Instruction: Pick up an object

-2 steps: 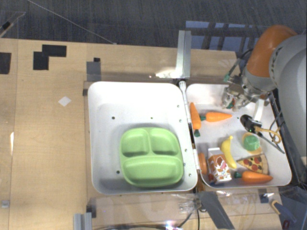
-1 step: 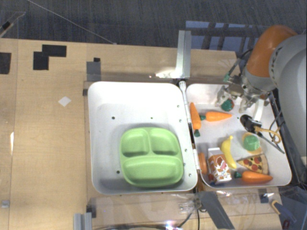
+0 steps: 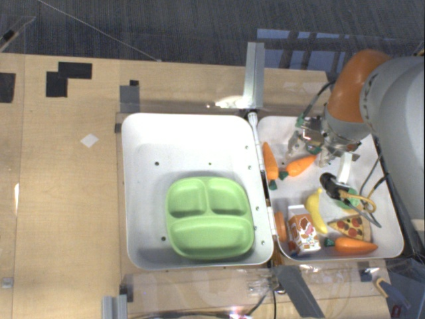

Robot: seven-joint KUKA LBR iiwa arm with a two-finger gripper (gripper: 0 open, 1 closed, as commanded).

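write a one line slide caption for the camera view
KUKA arm's tool hovers over a toy carrot in the right bin; a green divided plate sits in the left bin.

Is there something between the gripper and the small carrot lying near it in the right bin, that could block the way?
Nothing visible blocks it. The gripper hangs in the right bin close above the small carrot, with no other object between them. The longer carrot lies to the left along the bin's wall, and the banana lies nearer the camera.
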